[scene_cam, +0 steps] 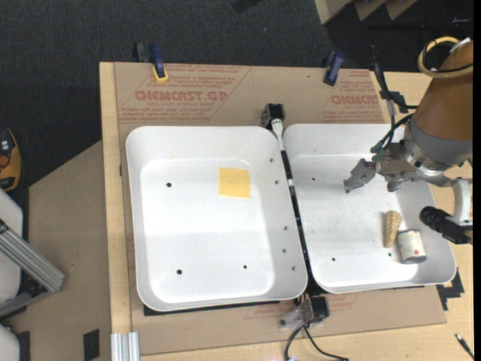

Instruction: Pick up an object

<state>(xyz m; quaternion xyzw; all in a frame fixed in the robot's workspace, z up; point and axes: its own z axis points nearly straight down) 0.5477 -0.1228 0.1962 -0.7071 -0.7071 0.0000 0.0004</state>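
Note:
A flat yellow square (234,183) lies in the left bin (150,164), towards its back. Near the front right corner of the right bin (331,265) sit a tan cork-like piece (391,228) and, just right of it, a small white cylinder with a red end (411,247). My gripper (376,180) hangs over the back middle of the right bin, up and left of the tan piece. It is open, and nothing shows between its fingers.
The arm's grey and orange body (447,111) covers the right bin's back right corner. A black part (443,226) juts out beside the white cylinder. A black cable strip (289,194) runs between the bins. Blue clamps (158,60) hold the cardboard base at the back.

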